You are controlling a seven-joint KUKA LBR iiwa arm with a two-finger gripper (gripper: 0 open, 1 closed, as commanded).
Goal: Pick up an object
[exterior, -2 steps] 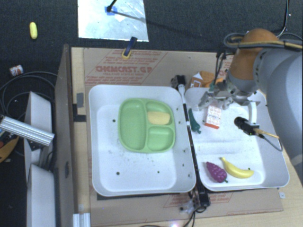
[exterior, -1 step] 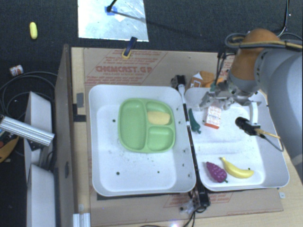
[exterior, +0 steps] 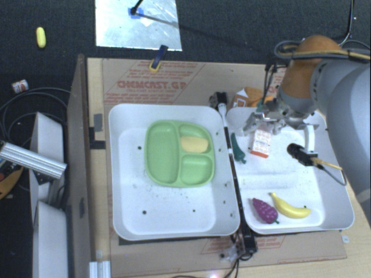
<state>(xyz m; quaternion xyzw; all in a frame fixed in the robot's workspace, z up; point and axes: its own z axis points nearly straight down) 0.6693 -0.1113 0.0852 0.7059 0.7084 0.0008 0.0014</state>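
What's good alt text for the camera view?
A grey robot arm reaches over the right white bin, its gripper above a small white-and-orange packet. A yellow banana lies nearby; the left white bin holds a green divided tray.

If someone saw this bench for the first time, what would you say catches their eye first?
Probably the green divided tray in the middle of the left bin, with a yellow block in its upper right compartment. Next, the grey arm over the right bin, and the banana beside the purple grapes at that bin's near edge.
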